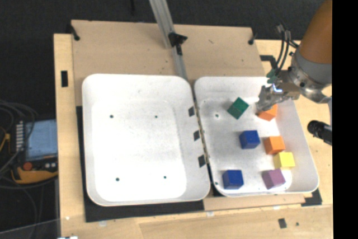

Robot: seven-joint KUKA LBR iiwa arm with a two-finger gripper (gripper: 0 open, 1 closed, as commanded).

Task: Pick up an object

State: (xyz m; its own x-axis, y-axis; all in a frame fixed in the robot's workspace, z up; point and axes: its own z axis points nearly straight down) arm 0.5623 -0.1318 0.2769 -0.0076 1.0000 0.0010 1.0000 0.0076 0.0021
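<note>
White right bin (pixel 305 173) holds coloured blocks under the arm.
Nearest lie a blue block (pixel 232 178) and purple block (pixel 273 178); farther back the gripper (pixel 267 102) sits over an orange block (pixel 268 113), fingers' spread unreadable.

A robot lab: plywood surface (pixel 140 47) with two white bins (pixel 140 137), cables and a control pendant (pixel 36 148) far left of the gripper (pixel 267 102)

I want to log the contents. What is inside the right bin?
The right bin holds a green block, two blue blocks, two orange ones, one yellow, one purple. The claw partly covers one orange block.
</note>
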